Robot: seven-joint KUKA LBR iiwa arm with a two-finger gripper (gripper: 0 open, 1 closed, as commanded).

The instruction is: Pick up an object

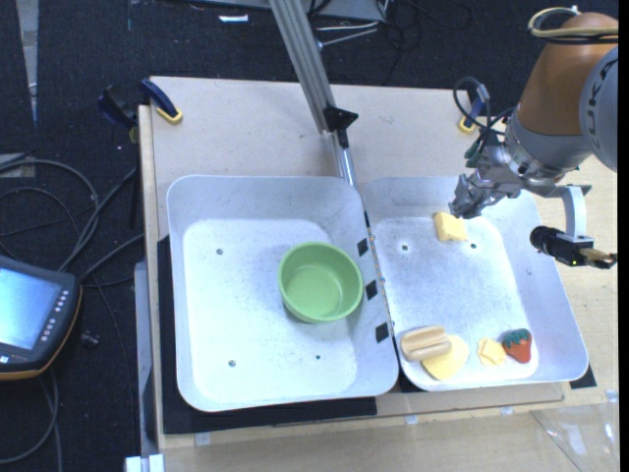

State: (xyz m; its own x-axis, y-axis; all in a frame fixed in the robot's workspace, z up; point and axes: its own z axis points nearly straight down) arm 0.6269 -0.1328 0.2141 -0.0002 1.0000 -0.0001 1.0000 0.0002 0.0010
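Observation:
My gripper [464, 207] hangs low over the far edge of the right bin [472, 283], its tip right beside a small yellow block [450, 227]. The block lies on the bin floor just below and left of the tip, touching or nearly touching it. Along the near edge of the same bin lie a hot-dog bun [425, 341], a pale yellow round piece [444, 361], a small yellow wedge [491, 352] and a red strawberry with a green top [518, 345]. A green bowl [319, 282] stands upright in the left bin [226, 264].
A slanted metal pole [310, 62] rises from the divide between the bins at the back. Blue and yellow clamps [157, 101] grip the bench's far corners. A black bracket [555, 241] on the arm overhangs the right bin's right rim.

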